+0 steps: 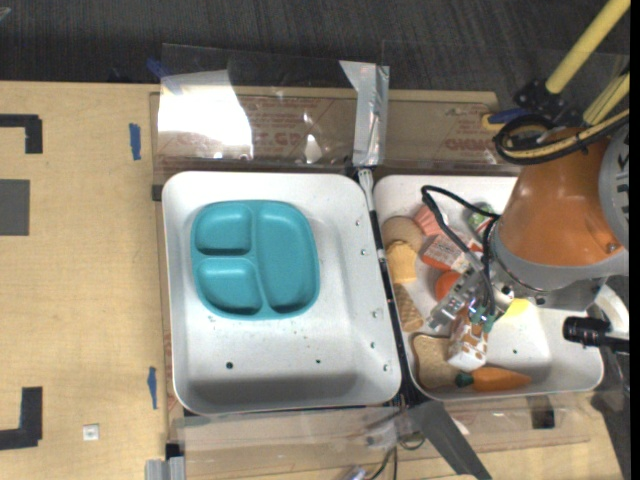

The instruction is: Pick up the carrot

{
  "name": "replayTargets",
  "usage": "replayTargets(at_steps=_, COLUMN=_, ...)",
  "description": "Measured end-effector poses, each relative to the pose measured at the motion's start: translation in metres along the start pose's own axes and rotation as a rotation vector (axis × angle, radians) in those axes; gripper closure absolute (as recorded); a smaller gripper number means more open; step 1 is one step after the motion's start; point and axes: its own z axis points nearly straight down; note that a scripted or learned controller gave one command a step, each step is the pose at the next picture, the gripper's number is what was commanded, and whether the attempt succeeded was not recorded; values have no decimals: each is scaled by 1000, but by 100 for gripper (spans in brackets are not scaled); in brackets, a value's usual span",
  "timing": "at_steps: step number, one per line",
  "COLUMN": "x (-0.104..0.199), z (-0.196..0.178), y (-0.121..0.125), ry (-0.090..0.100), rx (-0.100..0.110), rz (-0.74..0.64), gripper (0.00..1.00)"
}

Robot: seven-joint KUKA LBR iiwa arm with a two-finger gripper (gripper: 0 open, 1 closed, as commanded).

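Carrot (497,378) lies at the near edge of the right bin (570,363), orange body stretched roughly left to right along the front wall, with its green stub at the left end and the tapering end pointing right. My gripper (468,340) hangs just above and a little to the left of it, so the carrot sits toward the front of the bin from me and slightly right; the green end is the part nearest my gripper. Whether that gripper is wide or narrow I cannot tell: the wrist hardware and cabling crowd the spot, and nothing shows plainly between the tips. I do not judge that I hold anything. The move ahead, as I read it, turns on that small offset: I need to shift toward the front wall and a touch right to centre over the orange body, with my closing direction set across the long axis, that is, front to back. The wall just beside the carrot leaves little room on that side, and it could block me. Behind me in the same bin lie other food pieces, a tan round one (400,230) among them, well apart from the carrot. The left bin (200,358) holds a teal tray (256,258) and plays no part.
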Motion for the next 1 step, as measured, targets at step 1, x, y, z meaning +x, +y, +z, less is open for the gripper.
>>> replayTargets(at_steps=1, x=-50, z=84, y=-33, ry=2, rx=5, rz=41, gripper=100)
